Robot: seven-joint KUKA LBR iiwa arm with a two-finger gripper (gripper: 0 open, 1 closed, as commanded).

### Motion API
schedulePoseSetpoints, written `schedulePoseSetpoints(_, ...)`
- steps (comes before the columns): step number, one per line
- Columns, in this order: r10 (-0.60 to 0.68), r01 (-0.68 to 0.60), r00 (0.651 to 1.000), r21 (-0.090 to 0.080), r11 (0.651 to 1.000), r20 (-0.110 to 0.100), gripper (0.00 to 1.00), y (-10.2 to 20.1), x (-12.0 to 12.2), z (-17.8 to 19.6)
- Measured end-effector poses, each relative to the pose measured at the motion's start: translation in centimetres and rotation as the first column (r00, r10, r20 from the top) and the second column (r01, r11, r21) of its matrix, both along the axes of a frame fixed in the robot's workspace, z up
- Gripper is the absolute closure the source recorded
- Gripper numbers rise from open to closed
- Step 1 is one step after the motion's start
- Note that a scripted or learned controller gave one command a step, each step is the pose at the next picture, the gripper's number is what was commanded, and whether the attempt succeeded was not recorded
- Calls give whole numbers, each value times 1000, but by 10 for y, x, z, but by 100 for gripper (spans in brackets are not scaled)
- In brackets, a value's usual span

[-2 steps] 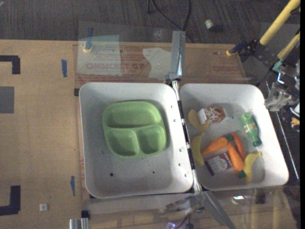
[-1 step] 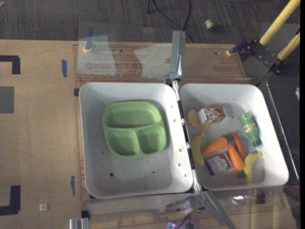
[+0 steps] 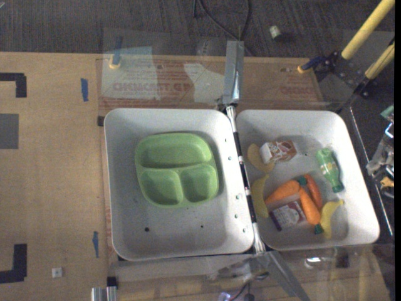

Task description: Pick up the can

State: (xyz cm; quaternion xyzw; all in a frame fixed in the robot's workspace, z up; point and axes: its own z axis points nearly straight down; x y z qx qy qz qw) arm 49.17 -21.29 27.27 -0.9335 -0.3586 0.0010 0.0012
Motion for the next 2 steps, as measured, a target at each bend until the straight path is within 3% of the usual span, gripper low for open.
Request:
schedulePoseSetpoints(1,-34,34,999,-2,999,2,100,42,7,148)
schedulePoseSetpoints(2,-88,88,996,-3,996,3,100,9,110,162)
